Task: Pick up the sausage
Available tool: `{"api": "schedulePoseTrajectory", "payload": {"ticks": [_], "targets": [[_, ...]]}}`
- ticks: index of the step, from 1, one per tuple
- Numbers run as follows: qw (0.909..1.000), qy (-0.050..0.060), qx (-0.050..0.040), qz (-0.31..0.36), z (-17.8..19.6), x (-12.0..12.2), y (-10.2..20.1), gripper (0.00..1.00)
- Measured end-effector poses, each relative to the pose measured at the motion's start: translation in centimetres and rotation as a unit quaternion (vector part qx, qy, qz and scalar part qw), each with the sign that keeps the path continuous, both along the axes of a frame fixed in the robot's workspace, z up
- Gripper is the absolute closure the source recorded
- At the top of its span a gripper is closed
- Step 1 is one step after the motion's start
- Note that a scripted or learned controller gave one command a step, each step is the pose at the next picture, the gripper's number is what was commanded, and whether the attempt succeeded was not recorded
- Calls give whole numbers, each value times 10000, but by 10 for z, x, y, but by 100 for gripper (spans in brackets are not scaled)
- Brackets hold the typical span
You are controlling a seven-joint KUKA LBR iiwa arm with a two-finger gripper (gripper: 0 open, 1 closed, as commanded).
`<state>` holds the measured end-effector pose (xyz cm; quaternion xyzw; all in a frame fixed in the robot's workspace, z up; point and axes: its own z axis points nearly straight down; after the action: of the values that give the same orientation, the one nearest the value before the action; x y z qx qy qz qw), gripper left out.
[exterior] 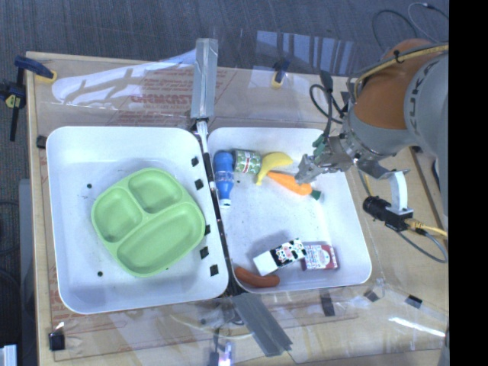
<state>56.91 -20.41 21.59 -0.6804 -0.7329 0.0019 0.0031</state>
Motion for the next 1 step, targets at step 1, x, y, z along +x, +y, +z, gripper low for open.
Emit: {"api": "schedulePoseTrajectory", "payload": {"ticks": [1], "targets": [[9996,15,1,-295,-6,-17,51,100]]}}
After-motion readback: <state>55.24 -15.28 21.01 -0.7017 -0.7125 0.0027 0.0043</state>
